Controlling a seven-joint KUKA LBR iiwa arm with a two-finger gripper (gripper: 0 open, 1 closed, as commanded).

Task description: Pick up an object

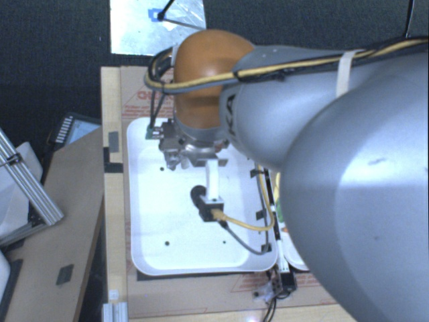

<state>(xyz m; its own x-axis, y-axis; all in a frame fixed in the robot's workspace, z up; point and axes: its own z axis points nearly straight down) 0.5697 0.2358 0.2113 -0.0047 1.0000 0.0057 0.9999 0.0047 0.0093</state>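
Nearest my camera, the grey arm (348, 180) reaches in from the right and covers most of that side of the table (111, 200). Under it, at the table's near right, I make out just a sliver of the right bin (295, 263); the rest is hidden by the arm.

The left bin (161, 247) lies open to me. Its white floor is bare apart from a few small dark specks (167, 243).

I cannot tell where an object to pick lies, nor which way its long axis runs.

Further in, the end effector (191, 154) sits over the far half of the left bin, close to the bin's far edge. From this angle I cannot tell whether it is released or clenched, and I see nothing held in it.

Above it rises the orange band (204, 66), over the table's far edge. Beyond the table, a shiny silver sheet (157, 15) lies on the dark floor.
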